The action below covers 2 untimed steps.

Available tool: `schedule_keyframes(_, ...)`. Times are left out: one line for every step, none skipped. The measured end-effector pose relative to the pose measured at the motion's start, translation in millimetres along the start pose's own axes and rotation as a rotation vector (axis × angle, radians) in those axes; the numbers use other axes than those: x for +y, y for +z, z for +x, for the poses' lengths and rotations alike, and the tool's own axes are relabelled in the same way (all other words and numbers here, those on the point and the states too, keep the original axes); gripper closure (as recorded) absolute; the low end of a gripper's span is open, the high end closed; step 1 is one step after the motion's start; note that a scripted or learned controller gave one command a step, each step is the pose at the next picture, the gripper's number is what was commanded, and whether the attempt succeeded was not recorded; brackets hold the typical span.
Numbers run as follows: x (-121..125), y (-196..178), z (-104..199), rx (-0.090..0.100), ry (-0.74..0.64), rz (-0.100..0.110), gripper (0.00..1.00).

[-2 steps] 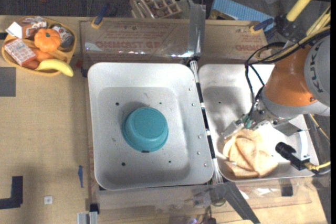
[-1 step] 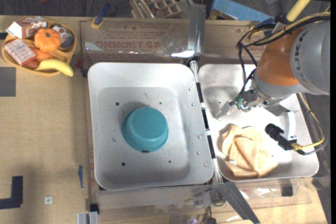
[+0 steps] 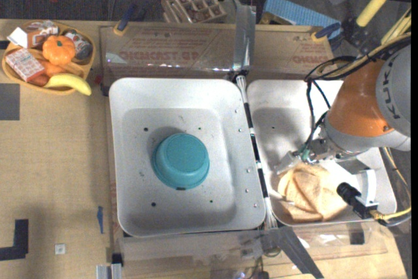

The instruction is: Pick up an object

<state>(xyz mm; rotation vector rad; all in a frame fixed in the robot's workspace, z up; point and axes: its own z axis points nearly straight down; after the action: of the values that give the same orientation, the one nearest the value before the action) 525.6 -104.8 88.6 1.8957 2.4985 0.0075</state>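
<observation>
One gripper (image 3: 302, 155) hovers above the bread (image 3: 310, 193), lower right; we cannot tell its jaws' state, so it might miss.

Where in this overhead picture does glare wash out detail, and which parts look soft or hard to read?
In the camera view, glare streaks the clear panel behind the bins, hiding its printed lettering; the left bin is brightly lit, with soft shadow under the teal bowl; the pincer sits dim beneath the arm above the tan object, and the background clutter looks dark.

Gripper (image 3: 302, 155) above bread (image 3: 310, 193), right bin (image 3: 277, 101)
</observation>
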Motion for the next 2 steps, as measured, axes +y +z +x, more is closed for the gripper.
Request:
schedule_keyframes(1.5,-11.3,-1.7,-0.003,0.004,-0.007,1.00)
schedule_keyframes(1.5,-11.3,-1.7,-0.003,0.003,-0.007,0.00)
